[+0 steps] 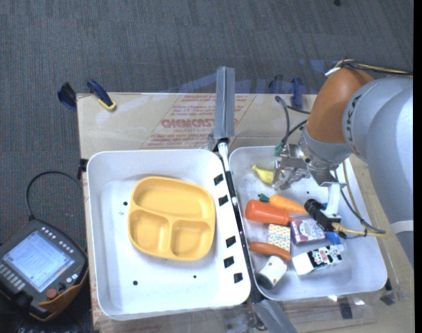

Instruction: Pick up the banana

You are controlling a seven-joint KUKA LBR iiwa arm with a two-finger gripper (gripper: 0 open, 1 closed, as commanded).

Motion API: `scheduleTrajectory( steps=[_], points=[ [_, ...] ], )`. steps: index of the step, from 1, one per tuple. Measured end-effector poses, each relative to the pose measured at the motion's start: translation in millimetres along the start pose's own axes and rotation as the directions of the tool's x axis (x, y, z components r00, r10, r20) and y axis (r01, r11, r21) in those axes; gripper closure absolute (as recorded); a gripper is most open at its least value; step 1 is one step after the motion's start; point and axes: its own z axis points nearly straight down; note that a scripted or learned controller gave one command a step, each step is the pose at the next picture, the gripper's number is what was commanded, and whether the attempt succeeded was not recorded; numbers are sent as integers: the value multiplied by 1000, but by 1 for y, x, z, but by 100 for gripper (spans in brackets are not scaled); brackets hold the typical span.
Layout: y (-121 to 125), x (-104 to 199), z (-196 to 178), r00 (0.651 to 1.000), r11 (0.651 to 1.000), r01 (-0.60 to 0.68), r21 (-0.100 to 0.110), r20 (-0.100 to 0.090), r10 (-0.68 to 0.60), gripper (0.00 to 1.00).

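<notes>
Grey carpet is seen around a wooden bench [127, 120] on which two shallow white bins are set side by side. The left bin [113, 283] is occupied by a yellow divided tray [172, 217]. The right bin [366, 269] is crowded with small items: an orange bottle [266, 212], a carrot [287, 202], a white cup [271, 272], a purple box [306, 230] and a cow-patterned carton [318, 259].

The banana [263, 174] is found at the upper left of the right bin, near the bin's wall, and only its yellow end is visible; the rest is covered by the gripper [288, 175], which is positioned directly over it.

Several failures are judged possible from here. The banana could be pushed against the wall or rolled aside if the fingers are brought down off-centre, since its curved skin offers little flat surface. The carrot and orange bottle lie just beside it and could be caught or nudged instead. A grasp at the very tip could also slip during lifting.

The fingers appear slightly parted around the banana's hidden end, but whether contact is made, or anything is gripped, cannot be told at this resolution.
</notes>
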Motion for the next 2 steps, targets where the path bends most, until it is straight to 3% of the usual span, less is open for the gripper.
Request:
scheduleTrajectory(
  steps=[1, 2],
  points=[
    [0, 0, 0, 1000, 1000, 0, 0, 0, 0, 0],
    [-1, 3, 9, 1000, 1000, 31, -2, 4, -31, 0]
  ],
)
